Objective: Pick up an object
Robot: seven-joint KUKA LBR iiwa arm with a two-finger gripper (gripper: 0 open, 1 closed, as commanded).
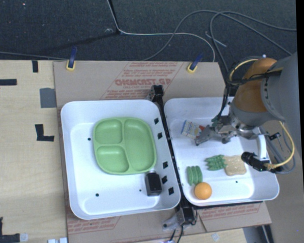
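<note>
Hand hovers just above green toy; finger spread unclear.

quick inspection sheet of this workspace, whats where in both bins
surface: two white bins side by side, left bin and right bin, on brown cardboard over a pale wood bench.
job's things: right bin holds an orange ball, a green ridged piece, a green leafy piece, a tan slice and a small clear packet.
clutter: left bin holds a green divided plate and a small black block.
grippers: gripper low over the right bin, beside the packet; nothing seen between its fingers.
cables: grey cables across the dark floor; yellow cable looped at the arm.
surroundings: black tape marks on the bench.
</note>
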